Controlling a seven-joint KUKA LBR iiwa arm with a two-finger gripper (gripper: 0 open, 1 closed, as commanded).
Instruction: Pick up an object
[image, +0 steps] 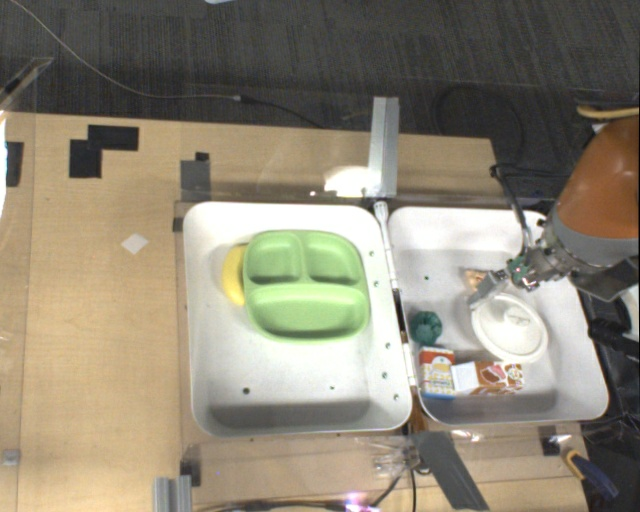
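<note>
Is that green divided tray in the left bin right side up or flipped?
Right side up: the green tray shows three recessed compartments facing the camera, lying flat in the left bin.

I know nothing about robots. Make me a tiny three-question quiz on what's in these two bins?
1. True or false: the green divided tray lies in the left bin.
2. What colour is the thing peeking from under the tray's left edge?
3. Which sits nearest the gripper: a) white round lid b) dark green ball c) small carton?

Key: 1 true; 2 yellow; 3 a.
</note>
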